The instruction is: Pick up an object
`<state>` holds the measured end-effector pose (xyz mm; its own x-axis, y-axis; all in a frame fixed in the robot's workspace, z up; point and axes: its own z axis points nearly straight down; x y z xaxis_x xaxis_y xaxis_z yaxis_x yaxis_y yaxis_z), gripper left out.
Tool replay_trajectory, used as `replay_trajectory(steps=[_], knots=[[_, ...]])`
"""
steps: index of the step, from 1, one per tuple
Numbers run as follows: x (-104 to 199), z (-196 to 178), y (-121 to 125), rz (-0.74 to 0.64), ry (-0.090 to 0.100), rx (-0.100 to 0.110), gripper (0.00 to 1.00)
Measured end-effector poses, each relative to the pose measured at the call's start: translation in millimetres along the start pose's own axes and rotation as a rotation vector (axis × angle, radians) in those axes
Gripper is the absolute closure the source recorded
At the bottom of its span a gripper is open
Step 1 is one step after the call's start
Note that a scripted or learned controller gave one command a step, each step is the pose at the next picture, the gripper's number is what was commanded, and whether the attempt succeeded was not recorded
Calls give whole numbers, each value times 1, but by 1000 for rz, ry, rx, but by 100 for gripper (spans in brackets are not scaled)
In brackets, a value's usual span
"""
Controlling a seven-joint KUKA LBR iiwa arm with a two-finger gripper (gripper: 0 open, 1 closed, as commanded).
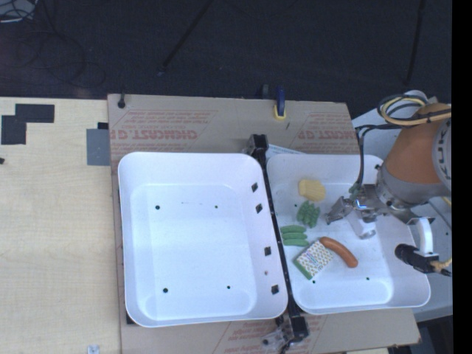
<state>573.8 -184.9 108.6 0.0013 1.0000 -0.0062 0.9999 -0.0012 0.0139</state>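
Eyeing the sausage (338,251), I see it lie near the gripper (359,214), down-left of it in view, long axis diagonal; whether the gripper is open I cannot tell.

Resembles a stack of thick, rounded shells: a grey arm (445,153) with smooth, tube-like surfaces. Wears a broad orange band (411,157) just beyond the right bin's (369,286) right rim, bulging and matte, paler along the upper edge. Narrows beneath that band into a grey wrist collar (413,192), darker on the underside. Ends above the right bin's far half in a small metallic pincer (350,207), silvery and angular, with dark gaps and a fleck of teal-green. Carries a looped cable (402,108), yellow beside black, past the right bin's far right corner, plus a thin dark lead (361,161) running down to the pincer. Shows screws and markings too small to make out.
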Motion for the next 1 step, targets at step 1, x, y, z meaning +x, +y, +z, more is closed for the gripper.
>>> replay_trajectory(steps=[1], knots=[[-31,-130,53,-3,0,3,0]])
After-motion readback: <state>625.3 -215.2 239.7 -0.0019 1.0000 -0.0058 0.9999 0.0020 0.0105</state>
